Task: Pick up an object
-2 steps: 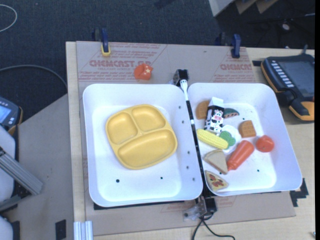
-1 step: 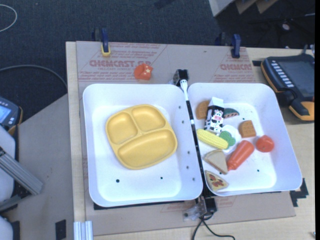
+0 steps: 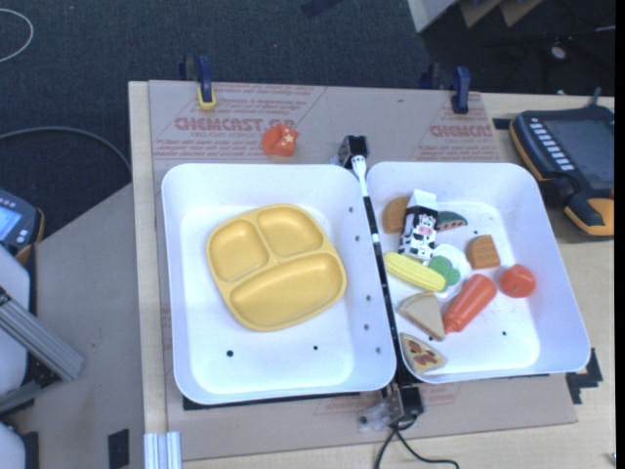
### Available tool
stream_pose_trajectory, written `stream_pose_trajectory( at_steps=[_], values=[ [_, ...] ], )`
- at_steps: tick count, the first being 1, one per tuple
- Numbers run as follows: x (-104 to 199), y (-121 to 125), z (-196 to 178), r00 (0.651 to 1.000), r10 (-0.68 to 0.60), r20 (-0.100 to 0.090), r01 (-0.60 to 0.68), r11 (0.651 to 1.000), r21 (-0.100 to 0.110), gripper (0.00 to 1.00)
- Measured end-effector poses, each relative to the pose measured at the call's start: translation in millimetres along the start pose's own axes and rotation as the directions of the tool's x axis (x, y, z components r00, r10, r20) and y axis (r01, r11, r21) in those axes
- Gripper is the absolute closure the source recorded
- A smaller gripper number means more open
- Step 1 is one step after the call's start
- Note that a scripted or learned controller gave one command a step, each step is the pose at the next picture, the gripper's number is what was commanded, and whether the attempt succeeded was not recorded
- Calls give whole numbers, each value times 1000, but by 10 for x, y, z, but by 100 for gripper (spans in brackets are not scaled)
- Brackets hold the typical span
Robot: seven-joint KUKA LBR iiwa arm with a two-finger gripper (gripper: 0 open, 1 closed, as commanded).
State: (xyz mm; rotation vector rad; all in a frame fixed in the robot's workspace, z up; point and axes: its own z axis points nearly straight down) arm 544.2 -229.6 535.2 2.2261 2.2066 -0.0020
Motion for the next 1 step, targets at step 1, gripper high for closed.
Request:
stream_pose_trajectory(
  at_steps=[1],
  values=[
    [265,147,-4,1000,-11,-3,11,1000,-1,100]
  ],
)
